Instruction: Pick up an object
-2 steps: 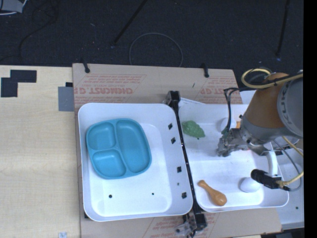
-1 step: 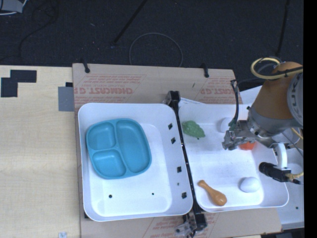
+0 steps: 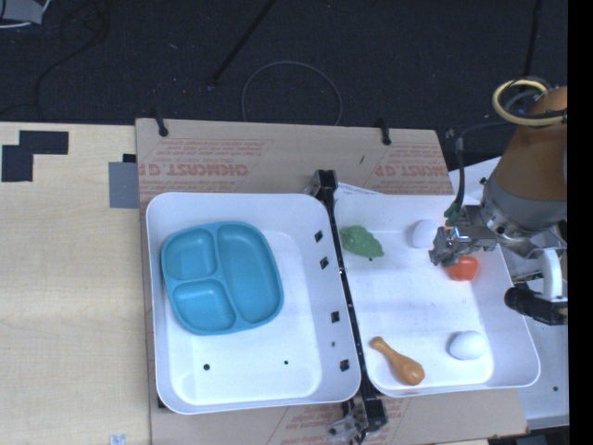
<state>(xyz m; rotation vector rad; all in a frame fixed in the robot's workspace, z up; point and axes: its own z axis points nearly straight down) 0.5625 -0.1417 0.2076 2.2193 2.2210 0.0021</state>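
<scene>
- Closest to the camera, in the right-hand shallow white plastic bin (image 3: pixel 519 378): a tan-orange toy drumstick (image 3: pixel 398 361) lying flat near the front wall, fat end toward the front, thin end pointing back-left.
- Just right of it, near the front right corner, a smooth white egg-shaped thing (image 3: pixel 466 345), sitting apart from the drumstick.
- The left-hand white bin (image 3: pixel 232 378) holds a light blue plastic plate with three compartments (image 3: pixel 221 276), lying flat and a bit rotated.
- Further back in the right bin, a small red-orange rounded object (image 3: pixel 462 268), looks like a toy tomato, glossy. It's right under the metal two-finger hand (image 3: pixel 450 248), which sits low over it and partly covers its top.
- Honestly can't tell if the hand is open or closed, or if it's got the red thing at all. Too much clutter there.
- Behind that, a second white rounded object (image 3: pixel 422 234), just left of the hand.
- A green leafy-looking piece (image 3: pixel 361 242) lies near the divider between the bins.
- Both bins sit on a cardboard sheet (image 3: pixel 278 160) on the light wooden desk (image 3: pixel 65 295).
</scene>
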